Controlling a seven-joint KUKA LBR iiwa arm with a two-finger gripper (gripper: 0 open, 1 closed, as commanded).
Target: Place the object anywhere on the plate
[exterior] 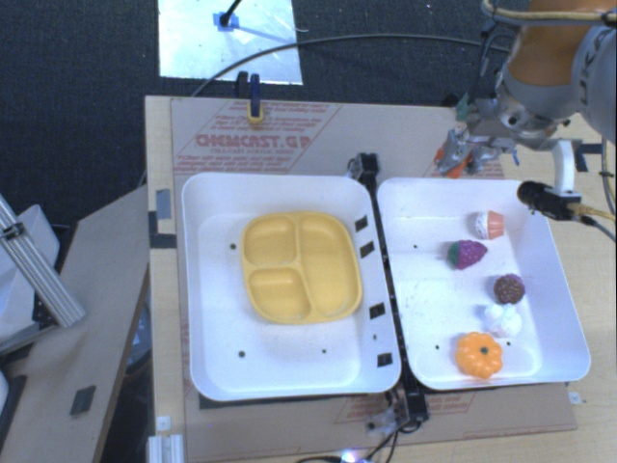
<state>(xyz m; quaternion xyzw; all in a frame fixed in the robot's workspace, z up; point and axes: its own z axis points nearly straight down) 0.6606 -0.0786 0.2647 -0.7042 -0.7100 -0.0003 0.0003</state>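
Yellow plastic, the three-compartment plate (300, 279) lies bare in the left bin (207, 287); the toy foods sit well apart in the right bin (559, 297). The claw (461, 157) hovers above that bin's back rim, apparently carrying nothing, though its grip I cannot tell. A good pick probably means dropping straight onto one lone piece, such as the purple fruit (467, 254). The orange pumpkin (479, 354) touches a white piece (502, 319); the dark berry (509, 288) crowds it too.
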